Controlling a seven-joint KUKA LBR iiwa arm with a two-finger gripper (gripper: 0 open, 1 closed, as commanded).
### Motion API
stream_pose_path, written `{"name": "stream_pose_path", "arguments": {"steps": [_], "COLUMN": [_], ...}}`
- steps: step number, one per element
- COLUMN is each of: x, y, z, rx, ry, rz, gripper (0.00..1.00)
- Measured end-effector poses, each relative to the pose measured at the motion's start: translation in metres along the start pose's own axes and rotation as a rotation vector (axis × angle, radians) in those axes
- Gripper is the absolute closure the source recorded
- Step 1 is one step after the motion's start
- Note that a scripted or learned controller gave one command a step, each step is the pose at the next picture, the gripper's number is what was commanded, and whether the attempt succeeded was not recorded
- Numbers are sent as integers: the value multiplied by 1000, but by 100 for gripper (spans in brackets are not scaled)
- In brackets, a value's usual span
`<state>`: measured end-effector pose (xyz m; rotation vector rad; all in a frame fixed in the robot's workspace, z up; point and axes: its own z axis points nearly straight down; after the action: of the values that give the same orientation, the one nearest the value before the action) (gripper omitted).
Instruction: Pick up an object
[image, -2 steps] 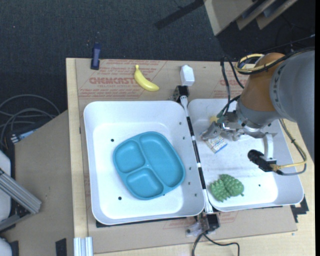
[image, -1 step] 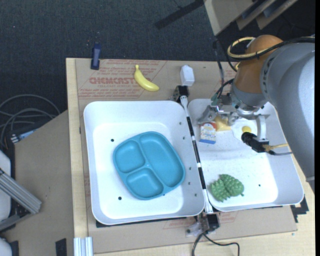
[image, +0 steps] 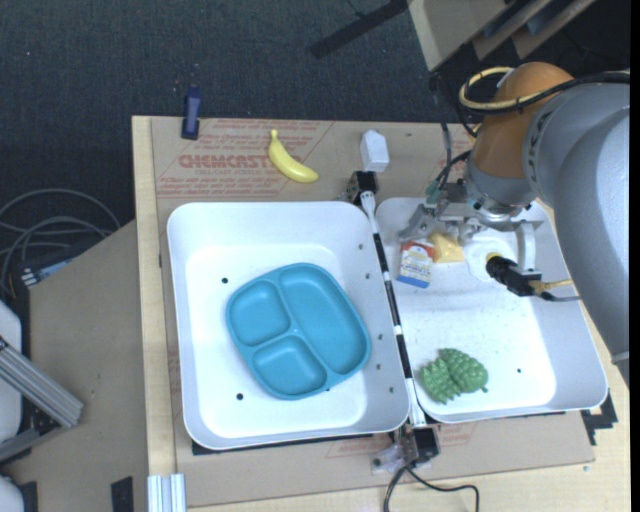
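Arm (image: 585, 190): grey, orange band above the wrist, entering from 3 o'clock and bent down over the far corner of the right bin. Its bulk covers that bin's 1 to 3 o'clock side.

Left bin (image: 200, 330): shallow, white, holding a blue three-compartment plate (image: 295, 328) near its middle, set at a slant. Nothing else lies in it.

Right bin (image: 510, 340): shallow, white, touching the left bin along a shared rim. It holds the candidates for pickup. A green bumpy object (image: 453, 375), possibly toy broccoli, sits at 6 o'clock, well apart from the arm and unobstructed. A small white packet with red and blue print (image: 416, 264) stands at 10 o'clock, close to the shared rim. A yellowish piece (image: 447, 248) lies just beside it, directly under the tool.

Gripper (image: 452, 222): lowered at 11 o'clock of the right bin, over the packet and the yellowish piece. Judged to be placed for a grasp there. Whether it is spread or pinching cannot be told; nothing is seen held.

Obstructions: the rim crowds the packet on its 9 o'clock side, and the two items lie close together, so a clean single grasp looks doubtful.

Outside the bins, on the cardboard base (image: 160, 300): a toy banana (image: 290, 160) at 12 o'clock of the left bin, and a small blue item (image: 191, 112) at 11 o'clock.
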<state>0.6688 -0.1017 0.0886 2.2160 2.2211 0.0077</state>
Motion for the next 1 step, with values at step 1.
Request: {"name": "stream_pose_path", "arguments": {"steps": [1], "x": [-7], "y": [0], "z": [0], "rx": [-1], "ry": [0], "rz": [1], "gripper": [0]}}
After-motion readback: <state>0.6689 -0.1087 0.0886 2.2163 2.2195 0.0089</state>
